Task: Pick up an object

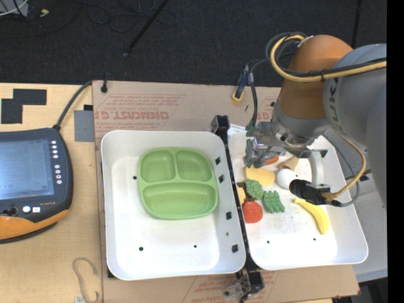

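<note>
Bright, even light from overhead; the white bins (126, 245) glare softly, shadows short and faint. The far floor (158, 30) stays dark. Everything looks slightly soft, grainy.

Red printed lettering is showing on the cardboard sheet (151, 109) lying under the two bins, in the upper middle of the frame just above the left bin (120, 232). The print is sitting upside down to the camera and is too blurred to be read with confidence. Fainter red print is showing on the same sheet at the lower edge, also unreadable. Nothing else is bearing legible text.
</note>
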`<move>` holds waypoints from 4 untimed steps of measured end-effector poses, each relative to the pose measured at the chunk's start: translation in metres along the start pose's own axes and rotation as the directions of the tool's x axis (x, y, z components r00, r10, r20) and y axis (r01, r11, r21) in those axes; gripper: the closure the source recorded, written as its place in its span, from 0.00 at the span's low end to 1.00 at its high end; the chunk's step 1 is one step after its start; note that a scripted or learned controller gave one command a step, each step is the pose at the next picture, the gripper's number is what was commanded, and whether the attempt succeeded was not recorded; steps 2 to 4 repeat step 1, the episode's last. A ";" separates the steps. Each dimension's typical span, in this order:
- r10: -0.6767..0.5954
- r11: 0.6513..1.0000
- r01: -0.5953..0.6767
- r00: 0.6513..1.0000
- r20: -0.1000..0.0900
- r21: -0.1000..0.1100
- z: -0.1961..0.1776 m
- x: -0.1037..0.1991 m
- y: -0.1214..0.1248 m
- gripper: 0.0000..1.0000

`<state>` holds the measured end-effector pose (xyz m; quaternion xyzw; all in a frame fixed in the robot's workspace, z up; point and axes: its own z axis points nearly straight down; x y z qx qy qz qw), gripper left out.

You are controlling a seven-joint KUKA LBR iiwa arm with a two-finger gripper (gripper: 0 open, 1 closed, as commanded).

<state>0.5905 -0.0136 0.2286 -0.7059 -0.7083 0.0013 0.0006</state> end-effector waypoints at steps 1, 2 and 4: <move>0.001 1.000 -0.001 1.000 -0.001 0.003 0.012 0.005 -0.009 1.00; 0.001 1.000 -0.001 1.000 -0.001 0.003 0.012 0.005 -0.009 1.00; 0.001 1.000 -0.001 1.000 -0.001 0.003 0.012 0.005 -0.009 1.00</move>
